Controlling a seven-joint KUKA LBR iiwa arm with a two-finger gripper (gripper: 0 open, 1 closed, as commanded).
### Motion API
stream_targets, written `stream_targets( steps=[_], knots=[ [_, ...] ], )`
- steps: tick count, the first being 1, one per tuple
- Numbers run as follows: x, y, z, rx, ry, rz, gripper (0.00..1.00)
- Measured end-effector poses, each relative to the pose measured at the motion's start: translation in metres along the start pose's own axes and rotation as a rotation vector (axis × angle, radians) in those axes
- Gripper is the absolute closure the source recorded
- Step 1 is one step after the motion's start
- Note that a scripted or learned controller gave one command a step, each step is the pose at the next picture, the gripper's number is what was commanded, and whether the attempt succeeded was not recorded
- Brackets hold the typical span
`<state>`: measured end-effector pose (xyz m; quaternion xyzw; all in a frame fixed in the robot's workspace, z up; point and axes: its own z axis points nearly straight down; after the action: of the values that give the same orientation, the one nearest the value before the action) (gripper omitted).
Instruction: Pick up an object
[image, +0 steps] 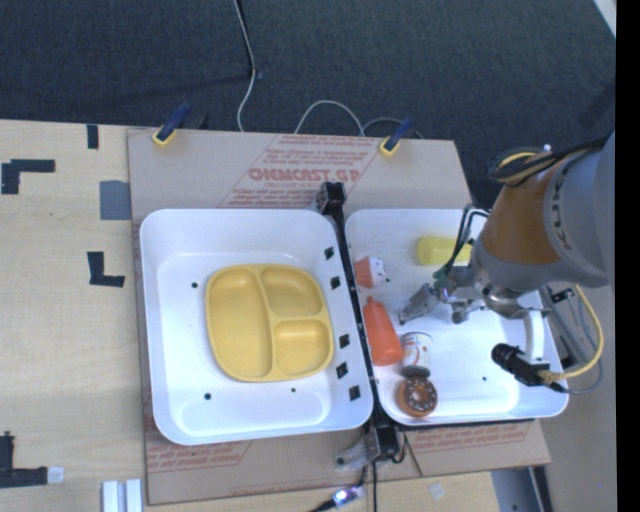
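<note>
A yellow 3-compartment plastic plate (268, 321) is held in the left white bin (160, 300). In the right white bin (480, 395), an orange carrot-shaped toy (380, 333), a chocolate-glazed donut (416, 396) and a yellow block (436, 250) are seen beside the gripper (428, 303), whose finger state cannot be told.

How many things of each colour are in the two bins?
Yellow: 2, the tray and a block
Orange: 1, the carrot
Brown: 1, the donut
White with red: 2, a small box and a can
Total: 6

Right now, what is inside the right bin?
The right bin holds a carrot, donut, yellow block and small white items. The arm covers its far right part.
</note>
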<state>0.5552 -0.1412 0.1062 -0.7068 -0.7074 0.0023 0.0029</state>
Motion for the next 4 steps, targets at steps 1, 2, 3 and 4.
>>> stream_targets(
  steps=[1, 2, 3, 4],
  knots=[
    [0.000, 0.000, 0.022, -0.005, -0.002, -0.001, 0.00],
    [0.000, 0.001, 0.011, -0.008, -0.004, -0.001, 1.00],
    [0.010, 0.000, -0.037, -0.010, -0.001, -0.002, 1.00],
    [0.018, 0.000, -0.097, -0.010, -0.001, -0.001, 1.00]
  ],
)
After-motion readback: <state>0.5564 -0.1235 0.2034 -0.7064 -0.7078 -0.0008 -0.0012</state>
